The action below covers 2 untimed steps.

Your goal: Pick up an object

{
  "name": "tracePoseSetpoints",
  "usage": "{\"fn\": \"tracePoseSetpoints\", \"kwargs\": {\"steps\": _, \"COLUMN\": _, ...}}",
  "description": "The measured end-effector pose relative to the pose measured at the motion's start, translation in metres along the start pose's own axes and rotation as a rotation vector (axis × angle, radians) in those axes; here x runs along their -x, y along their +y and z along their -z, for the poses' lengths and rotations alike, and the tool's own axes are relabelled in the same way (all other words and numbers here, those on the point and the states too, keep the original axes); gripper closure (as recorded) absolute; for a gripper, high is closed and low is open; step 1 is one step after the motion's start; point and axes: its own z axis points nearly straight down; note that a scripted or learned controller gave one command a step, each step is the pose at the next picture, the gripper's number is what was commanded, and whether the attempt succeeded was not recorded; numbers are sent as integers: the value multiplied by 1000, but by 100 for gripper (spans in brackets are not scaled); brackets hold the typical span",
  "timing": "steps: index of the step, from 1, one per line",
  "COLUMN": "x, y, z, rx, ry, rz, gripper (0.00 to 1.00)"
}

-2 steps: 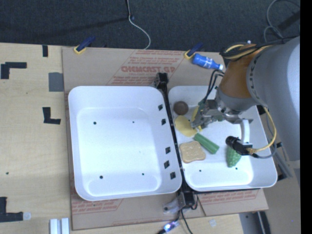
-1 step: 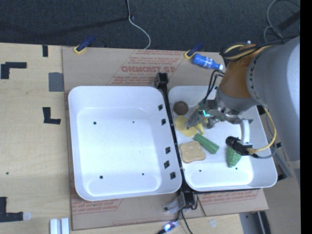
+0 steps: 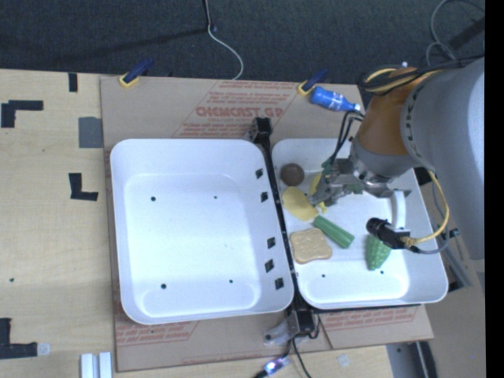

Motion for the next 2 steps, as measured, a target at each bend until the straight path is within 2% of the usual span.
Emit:
{"fn": "tracePoseSetpoints", "kwargs": {"steps": 1, "x": 0, "y": 0, "z": -1, "rx": -1, "ry": 0, "rz": 1, "gripper": 0}}
{"fn": "tracePoseSetpoints", "kwargs": {"steps": 2, "x": -1, "y": 0, "z": 9, "rx": -2, "ry": 1, "rz": 1, "gripper": 100}}
